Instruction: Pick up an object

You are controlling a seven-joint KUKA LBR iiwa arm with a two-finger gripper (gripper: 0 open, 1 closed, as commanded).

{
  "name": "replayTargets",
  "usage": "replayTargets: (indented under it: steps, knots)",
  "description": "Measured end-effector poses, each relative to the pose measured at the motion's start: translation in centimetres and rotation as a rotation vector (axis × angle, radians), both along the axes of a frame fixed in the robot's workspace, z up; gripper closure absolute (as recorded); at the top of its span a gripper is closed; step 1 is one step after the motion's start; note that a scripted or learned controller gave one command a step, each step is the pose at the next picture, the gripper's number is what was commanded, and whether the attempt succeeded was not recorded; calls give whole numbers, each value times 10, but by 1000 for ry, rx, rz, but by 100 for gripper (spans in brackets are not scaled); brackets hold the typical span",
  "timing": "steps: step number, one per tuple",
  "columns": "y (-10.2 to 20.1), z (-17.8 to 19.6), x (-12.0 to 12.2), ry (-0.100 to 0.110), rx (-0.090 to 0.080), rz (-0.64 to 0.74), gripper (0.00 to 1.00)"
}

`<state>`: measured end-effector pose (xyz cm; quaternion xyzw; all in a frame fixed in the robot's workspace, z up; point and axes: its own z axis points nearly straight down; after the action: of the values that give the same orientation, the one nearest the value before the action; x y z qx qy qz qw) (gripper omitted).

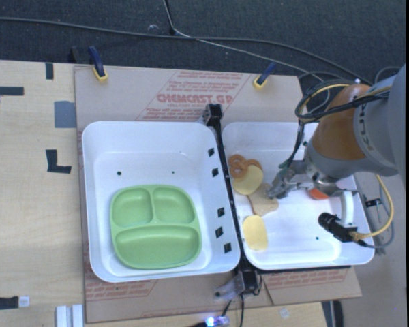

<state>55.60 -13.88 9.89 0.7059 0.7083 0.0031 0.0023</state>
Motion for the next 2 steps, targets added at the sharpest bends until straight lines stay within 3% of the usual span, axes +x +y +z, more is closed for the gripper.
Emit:
replayTargets:
  steps: [2]
  knots:
    - [-5, 117, -6, 3, -3, -3, 100]
